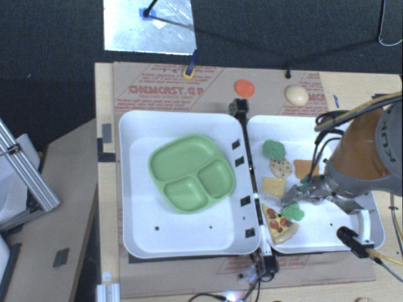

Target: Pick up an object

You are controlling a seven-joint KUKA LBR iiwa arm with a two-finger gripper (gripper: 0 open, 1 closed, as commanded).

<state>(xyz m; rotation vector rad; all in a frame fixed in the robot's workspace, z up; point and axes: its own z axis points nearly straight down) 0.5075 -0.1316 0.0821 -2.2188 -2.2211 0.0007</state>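
**Gripper low in the right bin**

You see the gripper (pixel 295 195) at lower right of the frame, among the toy food in the right bin (pixel 327 241). Whether it is open or closed cannot be told. Just beside it lie the cheese block (pixel 273 187), small broccoli (pixel 293 212) and pizza slice (pixel 279 224).

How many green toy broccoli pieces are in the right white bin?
2. One green toy broccoli piece lies near the bin's far left corner; the other lies lower, beside the gripper and above the pizza slice. The arm may hide more.
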